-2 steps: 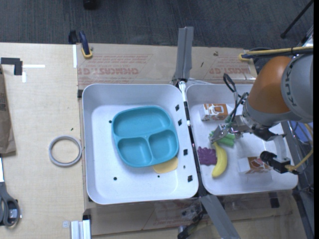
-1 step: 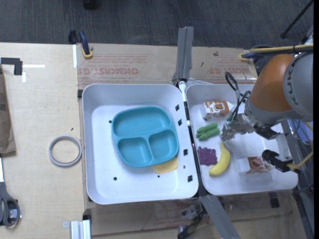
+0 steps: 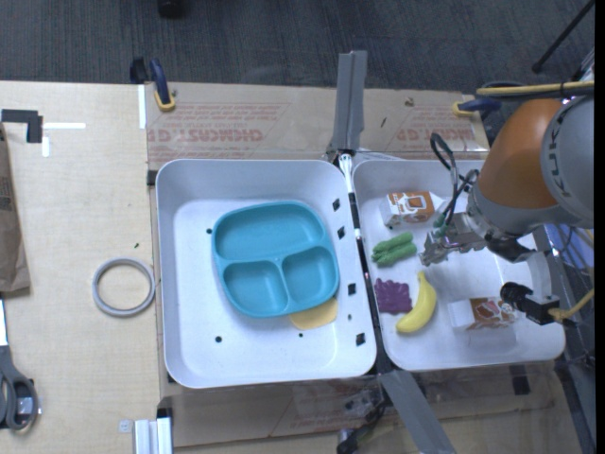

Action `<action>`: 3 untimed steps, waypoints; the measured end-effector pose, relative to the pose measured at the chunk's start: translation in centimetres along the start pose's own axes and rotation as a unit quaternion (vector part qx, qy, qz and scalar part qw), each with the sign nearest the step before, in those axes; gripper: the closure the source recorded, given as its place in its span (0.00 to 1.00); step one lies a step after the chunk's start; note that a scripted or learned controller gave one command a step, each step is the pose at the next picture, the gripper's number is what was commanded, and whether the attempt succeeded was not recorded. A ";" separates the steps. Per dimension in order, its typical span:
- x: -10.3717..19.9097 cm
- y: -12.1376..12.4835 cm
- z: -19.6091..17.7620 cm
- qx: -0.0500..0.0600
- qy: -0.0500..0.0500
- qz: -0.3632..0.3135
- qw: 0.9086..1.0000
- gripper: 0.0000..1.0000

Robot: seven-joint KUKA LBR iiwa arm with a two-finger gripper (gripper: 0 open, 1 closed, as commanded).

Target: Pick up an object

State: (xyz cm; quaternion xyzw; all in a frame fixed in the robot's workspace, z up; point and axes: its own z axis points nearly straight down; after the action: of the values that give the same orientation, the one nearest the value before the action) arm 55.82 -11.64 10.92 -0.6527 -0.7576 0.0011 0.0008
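Bins sit side by side on your bench, and the arm (image 3: 539, 159), grey with its orange band, reaches in from the right over the right bin (image 3: 529, 353). Your gripper (image 3: 440, 247) hangs low near the middle of that bin, just right of the green toy vegetable (image 3: 394, 248); the view does not settle whether it is released or clenched, and nothing can be made out in its grip.

Along the right bin's left wall you see the green vegetable, then a purple bunch of grapes (image 3: 393, 295) below it, with a yellow banana (image 3: 419, 305) tilted just beside the grapes. A small orange-and-white carton (image 3: 410, 206) lies toward the bin's far left corner, above the vegetable. A second small packet (image 3: 491, 312) with red-brown print lies toward the near right corner, well apart from the gripper.

Your left bin (image 3: 180, 339) carries a blue three-compartment tray (image 3: 274, 258) near its centre, with a pale yellow disc (image 3: 319, 316) poking out from under the tray's near right edge.

On the bench's left side, a grey ring (image 3: 123, 286) lies flat, and scissors (image 3: 17, 397) rest at the near left corner.
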 end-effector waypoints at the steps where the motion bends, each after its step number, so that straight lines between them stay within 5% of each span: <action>1: 0.0 0.0 0.0 0.000 0.000 0.000 1.000 0.00; 2: 2.8 -5.8 1.9 0.000 0.001 -0.081 0.997 0.00; 3: 2.7 -5.7 1.0 0.000 0.001 -0.078 0.997 1.00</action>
State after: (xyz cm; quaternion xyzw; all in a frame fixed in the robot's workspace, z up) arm 49.74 -9.80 9.96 -0.5915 -0.8063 0.0006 0.0018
